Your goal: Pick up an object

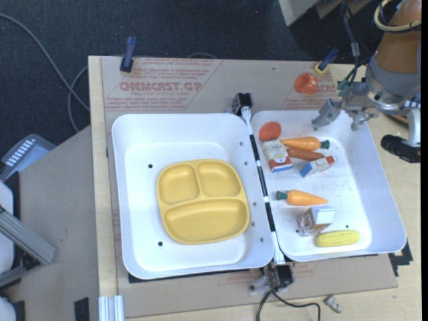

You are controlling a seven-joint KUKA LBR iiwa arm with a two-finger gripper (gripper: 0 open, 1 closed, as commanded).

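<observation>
Hovering over the far edge of the right bin, my gripper is hanging with its two fingers spread apart and nothing between them. My arm is reaching in from the right, grey below its orange band.

Just near of my gripper, inside the right bin, things are lying scattered. A red round piece is sitting at the far left corner. Beside it to the right, a carrot is lying crosswise, with a brownish sausage touching its near side. A small red-and-white carton is resting against the bin's left wall, and a blue-and-white packet is lying to the right of it. Nearer, a second carrot is pointing right. Nearer still, a brown-and-white box is sitting just beside a yellow corn cob at the near edge.

Outside the bins, on the board beyond the right one, a red pepper is lying to the left of my gripper.

In the left bin, a yellow divided plate is lying flat in the middle.
</observation>
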